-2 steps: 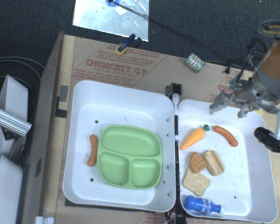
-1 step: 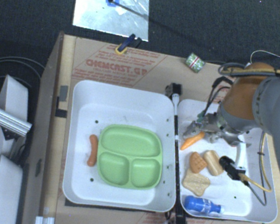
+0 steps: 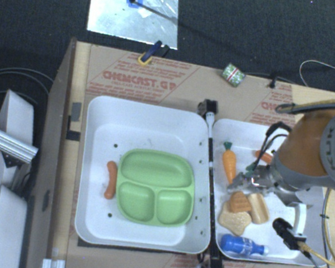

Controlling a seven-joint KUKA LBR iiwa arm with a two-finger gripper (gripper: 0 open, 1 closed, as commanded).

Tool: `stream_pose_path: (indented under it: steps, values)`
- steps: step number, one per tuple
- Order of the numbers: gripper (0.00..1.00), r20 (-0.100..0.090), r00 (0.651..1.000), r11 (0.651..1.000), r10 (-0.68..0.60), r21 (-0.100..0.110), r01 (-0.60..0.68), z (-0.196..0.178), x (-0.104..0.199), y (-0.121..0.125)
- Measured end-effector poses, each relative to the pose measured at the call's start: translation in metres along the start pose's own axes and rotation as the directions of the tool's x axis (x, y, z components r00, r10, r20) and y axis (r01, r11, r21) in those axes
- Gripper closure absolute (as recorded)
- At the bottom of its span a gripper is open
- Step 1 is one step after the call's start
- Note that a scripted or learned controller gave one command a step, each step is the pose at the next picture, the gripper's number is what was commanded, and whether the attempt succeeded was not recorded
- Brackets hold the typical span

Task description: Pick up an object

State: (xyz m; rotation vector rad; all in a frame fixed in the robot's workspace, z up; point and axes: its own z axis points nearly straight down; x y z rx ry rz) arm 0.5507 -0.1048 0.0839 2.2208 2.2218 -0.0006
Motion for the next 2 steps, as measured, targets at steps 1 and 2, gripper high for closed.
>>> stream_pose_path:
  steps: [1,2]
  values:
    - [0.00,0.000,1.000,1.000,-0.003,-0.004,0.003,-0.001,0.010,0.094]
    - [1.00,0.000,1.000,1.000,-0.005,-0.006,0.005,-0.012,0.010,0.095]
